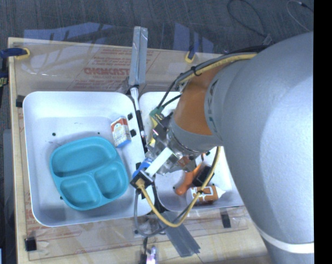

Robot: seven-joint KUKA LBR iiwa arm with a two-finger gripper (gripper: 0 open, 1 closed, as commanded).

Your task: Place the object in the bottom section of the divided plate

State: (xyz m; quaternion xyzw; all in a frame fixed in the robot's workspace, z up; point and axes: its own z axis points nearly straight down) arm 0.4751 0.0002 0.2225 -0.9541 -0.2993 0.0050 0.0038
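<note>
The turquoise divided plate [80,159] lies in the left bin [39,120]. The arm hangs over the right bin [167,196], right of the plate, and hides its end effector [175,166], so I cannot tell whether that is released or clenched. I judge the task's thing to be the orange elongated object [183,187], far right of the plate, half under the wrist. It looks stiff, smooth and light, so a grip across its middle seems best. An orange-and-white packet [205,194] lies just beside it and may get caught. A small carton [119,132] touches the plate's upper right rim, and the wall between the bins must be cleared.
</note>
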